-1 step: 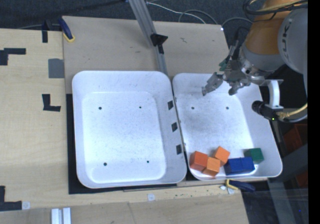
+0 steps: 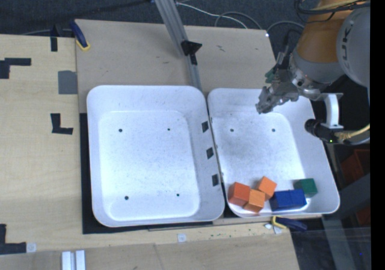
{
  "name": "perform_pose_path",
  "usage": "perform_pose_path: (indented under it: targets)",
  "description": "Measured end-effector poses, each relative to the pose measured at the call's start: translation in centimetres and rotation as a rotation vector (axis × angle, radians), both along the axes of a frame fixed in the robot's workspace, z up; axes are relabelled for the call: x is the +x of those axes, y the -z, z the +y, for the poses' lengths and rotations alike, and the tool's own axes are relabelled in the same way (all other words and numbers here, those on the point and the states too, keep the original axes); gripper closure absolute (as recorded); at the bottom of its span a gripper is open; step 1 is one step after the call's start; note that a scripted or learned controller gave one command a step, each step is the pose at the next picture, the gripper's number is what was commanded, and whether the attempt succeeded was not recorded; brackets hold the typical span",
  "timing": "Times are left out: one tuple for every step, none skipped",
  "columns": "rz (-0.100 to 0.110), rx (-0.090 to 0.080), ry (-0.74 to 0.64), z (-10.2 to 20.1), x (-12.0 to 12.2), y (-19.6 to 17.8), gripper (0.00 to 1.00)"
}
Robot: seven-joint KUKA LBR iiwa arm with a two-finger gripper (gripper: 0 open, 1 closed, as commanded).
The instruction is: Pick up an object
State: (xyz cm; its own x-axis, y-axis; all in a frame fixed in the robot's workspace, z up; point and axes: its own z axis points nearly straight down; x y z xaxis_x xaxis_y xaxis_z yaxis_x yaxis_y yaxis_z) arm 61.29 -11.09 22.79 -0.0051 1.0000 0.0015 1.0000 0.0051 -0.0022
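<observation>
Five blocks huddle at the near end of your right bin (image 2: 313,142): three orange blocks (image 2: 252,193), a blue block (image 2: 287,200), a green block (image 2: 308,186). Your pincer (image 2: 265,103) hangs over the far end; its grip is unreadable.

The arm (image 2: 337,28) was cut off by the right edge of the picture, so its upper part could not be followed. The gripper (image 2: 266,104) hung above the far end of the right bin (image 2: 313,142), but its fingers were too small and dark to tell apart. At the near end of this bin, the orange blocks (image 2: 252,194) lay packed together; they seemed to be three, but their borders were not clear. The blue block (image 2: 287,200) hid a part of the green block (image 2: 308,186) behind it. Beyond the bin, the slanted metal bar (image 2: 171,13) ran out of the top edge.
</observation>
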Motion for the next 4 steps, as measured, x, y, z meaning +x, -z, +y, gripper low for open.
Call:
perform_pose_path:
  targets:
    - [-0.005, 0.0, -0.002, 4.6, 4.8, -1.0, 1.0]
    - [-0.004, 0.0, -0.001, 9.3, 6.5, -3.1, 1.0]
    - [-0.009, 0.0, 0.001, 11.2, 3.3, -11.5, 1.0]
    - [0.005, -0.002, 0.001, 15.5, 0.4, -5.9, 1.0]
